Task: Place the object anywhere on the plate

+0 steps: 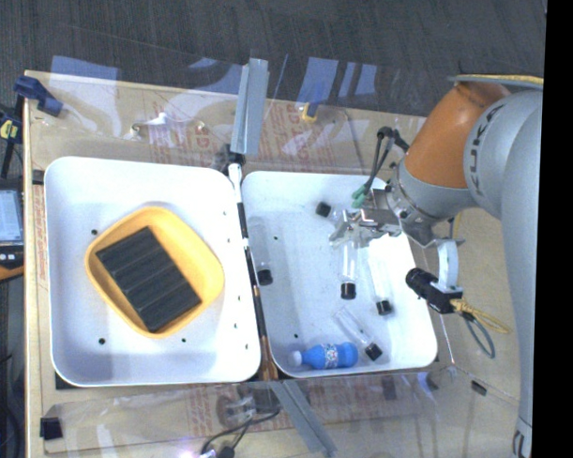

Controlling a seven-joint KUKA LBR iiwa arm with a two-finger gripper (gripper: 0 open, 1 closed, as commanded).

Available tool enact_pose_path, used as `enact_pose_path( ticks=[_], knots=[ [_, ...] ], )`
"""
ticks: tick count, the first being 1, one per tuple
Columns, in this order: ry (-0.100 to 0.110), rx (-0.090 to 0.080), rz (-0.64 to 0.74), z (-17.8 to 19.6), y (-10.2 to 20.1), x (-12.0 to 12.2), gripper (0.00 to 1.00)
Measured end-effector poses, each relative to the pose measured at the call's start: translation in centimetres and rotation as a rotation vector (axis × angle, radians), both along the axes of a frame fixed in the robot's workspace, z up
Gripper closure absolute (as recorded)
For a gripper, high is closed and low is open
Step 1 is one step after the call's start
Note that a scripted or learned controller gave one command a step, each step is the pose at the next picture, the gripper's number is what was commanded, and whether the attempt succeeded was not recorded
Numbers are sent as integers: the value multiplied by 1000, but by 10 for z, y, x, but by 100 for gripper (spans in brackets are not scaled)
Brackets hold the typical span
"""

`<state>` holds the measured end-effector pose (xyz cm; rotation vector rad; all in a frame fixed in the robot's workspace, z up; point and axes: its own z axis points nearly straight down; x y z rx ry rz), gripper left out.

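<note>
Looking down on the surface [130,133], we see two shallow white bins side by side. In the left bin [57,337] sits a yellow plate [205,267] with rounded corners, turned at an angle, and on it lies a dark ribbed rectangular pad [151,278] that covers most of its middle. The right bin [296,214] holds the small things: a blue bottle [326,355] lying on its side near the bin's front edge, well apart from the plate, and a few clear tubes with black caps [348,269] scattered across the bin's centre and right half. One small black piece [323,209] rests alone toward the back of this bin. The grey arm [495,156] with its orange band reaches in from the right, and its pincer [357,224] hangs low over the back part of the right bin, just above the upper end of one clear tube. We cannot tell whether the pincer is apart or together, since the metal parts blur into the white floor
</note>
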<state>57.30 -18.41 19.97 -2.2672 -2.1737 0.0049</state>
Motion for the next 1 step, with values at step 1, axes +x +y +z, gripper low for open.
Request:
enact_pose_path(
  ticks=[1],
  knots=[
    [4, 4, 247, -17, 62, -8, 100]
  ],
)
